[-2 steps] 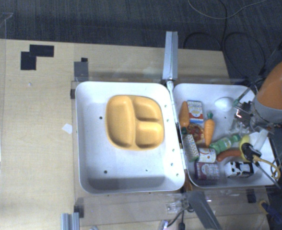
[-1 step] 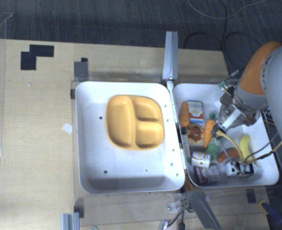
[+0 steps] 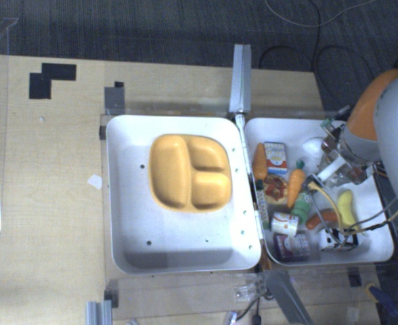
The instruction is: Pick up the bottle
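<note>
Bottle (image 3: 302, 206) lies just beside the jaws.

Grey arm with orange band (image 3: 378, 114) is reaching in over the right shallow white bin (image 3: 382, 246), its gripper (image 3: 326, 170) hanging above the clutter there; finger state unclear. Inside that bin, an orange carrot-shaped toy (image 3: 295, 185) is lying just right of a small red-and-white carton (image 3: 275, 156), a yellow banana-like piece (image 3: 346, 207) sitting further right. Left white bin (image 3: 128, 202) is holding a yellow three-compartment plastic tray (image 3: 189, 172).
</note>
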Controlling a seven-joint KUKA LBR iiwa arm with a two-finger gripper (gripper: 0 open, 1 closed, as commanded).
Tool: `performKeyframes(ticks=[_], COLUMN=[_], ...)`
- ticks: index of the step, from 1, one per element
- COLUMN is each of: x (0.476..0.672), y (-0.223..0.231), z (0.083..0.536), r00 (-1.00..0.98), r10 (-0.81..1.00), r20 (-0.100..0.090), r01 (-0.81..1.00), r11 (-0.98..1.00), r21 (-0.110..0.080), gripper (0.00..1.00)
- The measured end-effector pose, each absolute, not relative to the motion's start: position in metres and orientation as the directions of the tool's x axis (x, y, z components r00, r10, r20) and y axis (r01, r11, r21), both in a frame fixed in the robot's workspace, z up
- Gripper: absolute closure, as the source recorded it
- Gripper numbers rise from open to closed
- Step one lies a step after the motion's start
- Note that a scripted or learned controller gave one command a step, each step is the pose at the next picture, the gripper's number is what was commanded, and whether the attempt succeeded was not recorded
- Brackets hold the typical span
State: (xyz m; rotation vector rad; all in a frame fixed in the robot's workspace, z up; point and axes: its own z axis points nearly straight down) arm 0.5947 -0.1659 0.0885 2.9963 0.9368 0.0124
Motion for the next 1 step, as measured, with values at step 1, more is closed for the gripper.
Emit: performKeyframes(ticks=[1], x=[0.5942], y=[-0.1661], z=[0.0875], r00=[0.822], r10=[0.57], r20=[0.006], r01=[0.57], r11=[-0.822], r21=[0.004], gripper=[0.0])
